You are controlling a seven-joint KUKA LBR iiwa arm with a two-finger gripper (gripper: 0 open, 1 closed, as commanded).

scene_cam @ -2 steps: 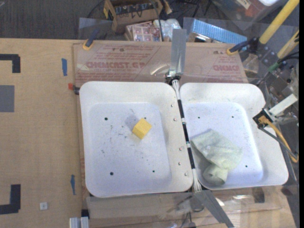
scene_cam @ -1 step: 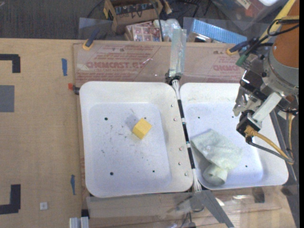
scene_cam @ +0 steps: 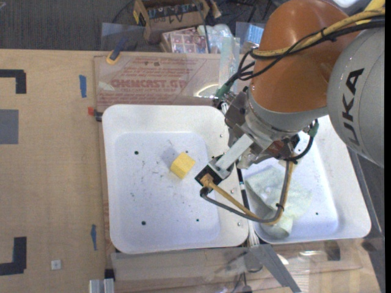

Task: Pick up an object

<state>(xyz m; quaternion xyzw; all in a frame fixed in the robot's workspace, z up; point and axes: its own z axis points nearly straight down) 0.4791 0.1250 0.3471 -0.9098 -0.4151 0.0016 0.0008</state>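
Yellow block (scene_cam: 182, 165) – in view-left bin

Small, cube-ish, matte, sits skewed near mid of white bin (scene_cam: 122, 191); floor scuffed w/ dark specks. Pale crumpled sheet (scene_cam: 294, 197) in other bin (scene_cam: 354, 223). Gripper (scene_cam: 264, 163) betw bins; open/closed: can't tell

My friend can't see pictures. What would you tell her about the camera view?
A big grey and orange robot arm leans over the right white bin, where a pale green crumpled thing lies. A small yellow block sits in the left white bin.
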